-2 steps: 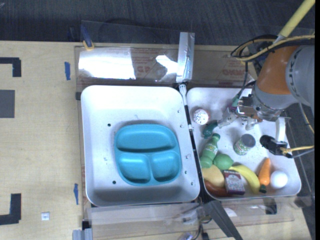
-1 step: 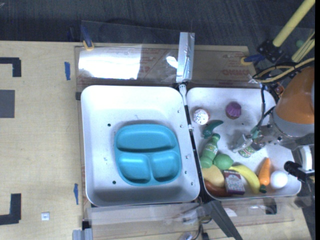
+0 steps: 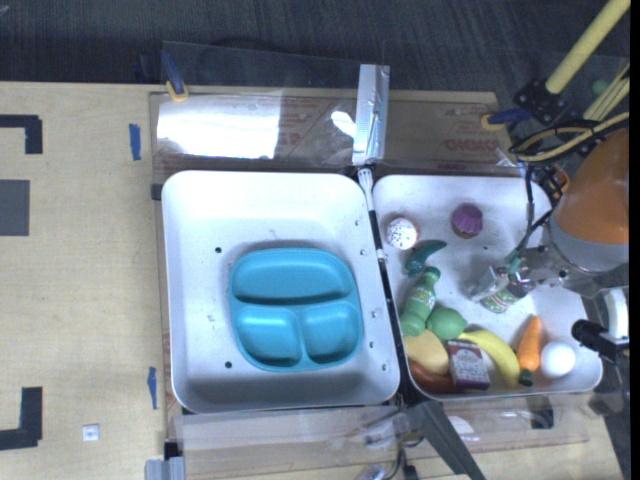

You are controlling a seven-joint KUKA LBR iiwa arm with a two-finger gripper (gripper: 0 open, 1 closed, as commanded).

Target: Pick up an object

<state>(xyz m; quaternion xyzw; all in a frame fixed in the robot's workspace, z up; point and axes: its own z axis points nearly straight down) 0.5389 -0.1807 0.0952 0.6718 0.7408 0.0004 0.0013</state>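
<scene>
Fingers (image 3: 503, 286) hang low over a bare patch in the middle of the right bin (image 3: 585, 383), but they blur into a pale metallic clump, so I cannot tell whether they are apart or together, and nothing shows between them. The candidates lie crowded along that bin's lower and left edges: a green spray bottle (image 3: 420, 293), a banana (image 3: 495, 351), a carrot (image 3: 529, 341) and a white egg (image 3: 557, 360), with a purple piece (image 3: 466, 219) standing alone towards the upper edge. Judging by that clutter, the arm probably sits over open floor because it gives room to descend beside a single item, not into the pile.
</scene>
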